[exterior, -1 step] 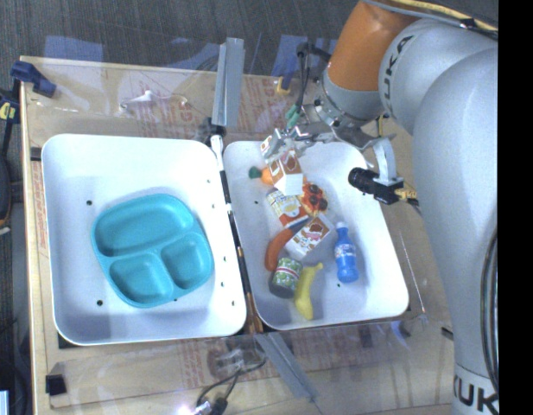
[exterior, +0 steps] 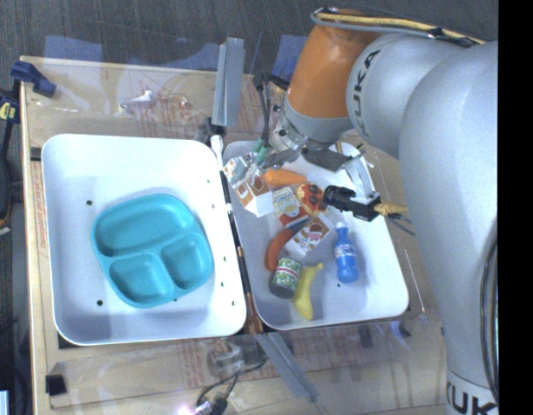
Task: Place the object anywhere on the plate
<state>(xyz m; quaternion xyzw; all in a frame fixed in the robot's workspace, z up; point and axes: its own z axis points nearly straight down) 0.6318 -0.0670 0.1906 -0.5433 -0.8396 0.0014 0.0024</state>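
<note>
The gripper (exterior: 264, 156) (finger state cannot be told) sits over the right bin (exterior: 380, 296), where the likeliest object, an orange carrot (exterior: 284, 178), looks light, smooth, rigid: grasp mid-length; the blue plate (exterior: 151, 248) waits left.

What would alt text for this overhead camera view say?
A grey-and-orange robot arm reaches over the right white bin, which holds a pile of small toy foods and a blue bottle. The left bin holds a blue divided plate.

A turquoise plate (exterior: 151, 249) is seen in a white bin (exterior: 67, 171). A blue bottle (exterior: 345, 255), a yellow banana (exterior: 307, 290) and an orange carrot (exterior: 283, 178) are seen too.
</note>
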